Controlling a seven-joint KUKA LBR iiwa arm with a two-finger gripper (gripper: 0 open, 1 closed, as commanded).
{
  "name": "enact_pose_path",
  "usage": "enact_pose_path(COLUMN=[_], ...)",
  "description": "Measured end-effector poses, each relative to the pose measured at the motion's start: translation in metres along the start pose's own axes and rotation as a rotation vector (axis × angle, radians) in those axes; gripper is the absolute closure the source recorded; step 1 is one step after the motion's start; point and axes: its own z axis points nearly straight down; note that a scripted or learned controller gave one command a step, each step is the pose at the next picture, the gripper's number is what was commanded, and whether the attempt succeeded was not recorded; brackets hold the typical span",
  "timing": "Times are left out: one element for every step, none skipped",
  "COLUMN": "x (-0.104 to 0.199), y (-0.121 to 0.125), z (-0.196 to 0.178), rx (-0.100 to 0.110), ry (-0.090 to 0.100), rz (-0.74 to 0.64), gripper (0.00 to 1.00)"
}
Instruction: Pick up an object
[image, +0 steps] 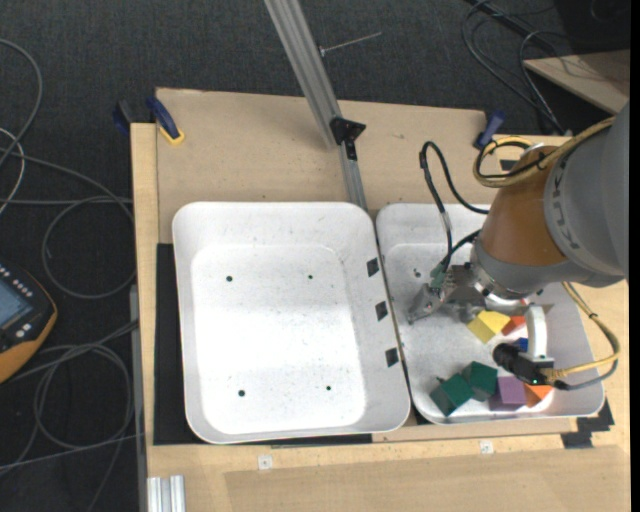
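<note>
From the overhead camera we see our arm (560, 215) reaching in from the right over the right bin (400, 235), its gripper (428, 303) low above the bin floor; whether it is spread or pressed together we cannot tell. The objects lie clustered at the bin's near right corner: a yellow block (489, 326), a green block (466, 387), a purple block (511, 392) and orange pieces (540, 394), near the gripper but apart from it

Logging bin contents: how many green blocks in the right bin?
2, both near the front of the right bin: one green block beside the purple block, another green block touching its left side. The arm covers part of the bin, so more may be hidden.
</note>
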Motion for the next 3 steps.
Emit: enact_pose_path(x=[0.001, 0.0, -0.001], y=[0.001, -0.001, 0.003], z=[-0.012, -0.075, -0.119], rx=[-0.005, -0.011, -0.011], ry=[0.001, -0.002, -0.002], rz=[-0.001, -0.001, -0.002], gripper=[1.0, 1.0, 1.0])
